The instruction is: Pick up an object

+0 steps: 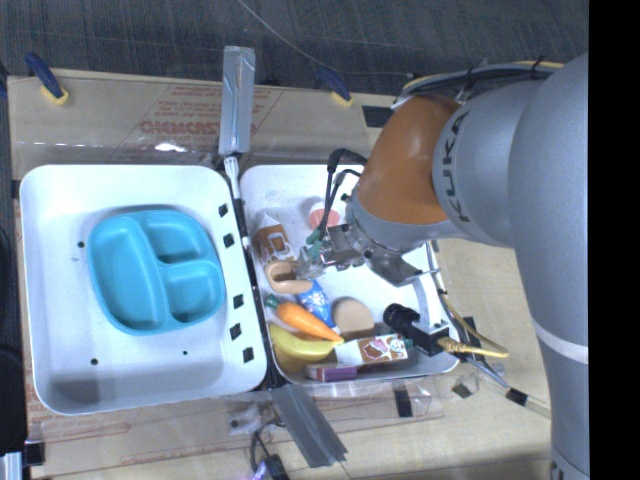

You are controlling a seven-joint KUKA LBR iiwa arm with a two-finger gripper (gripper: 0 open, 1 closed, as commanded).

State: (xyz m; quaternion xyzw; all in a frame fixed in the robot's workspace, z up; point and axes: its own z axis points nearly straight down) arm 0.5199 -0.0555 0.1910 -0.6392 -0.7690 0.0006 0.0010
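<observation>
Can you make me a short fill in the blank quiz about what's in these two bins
1. The left bin holds a divided tray coloured ____.
2. The carrot lies in the ____ bin.
3. Just below the carrot lies a yellow ____.
4. The band on the arm above the wrist is ____.

Missing words: blue; right; banana; orange

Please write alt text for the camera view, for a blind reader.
The grey arm hangs over the right bin, crowded with toy food such as a carrot and banana. The left bin holds a blue divided tray.
</observation>
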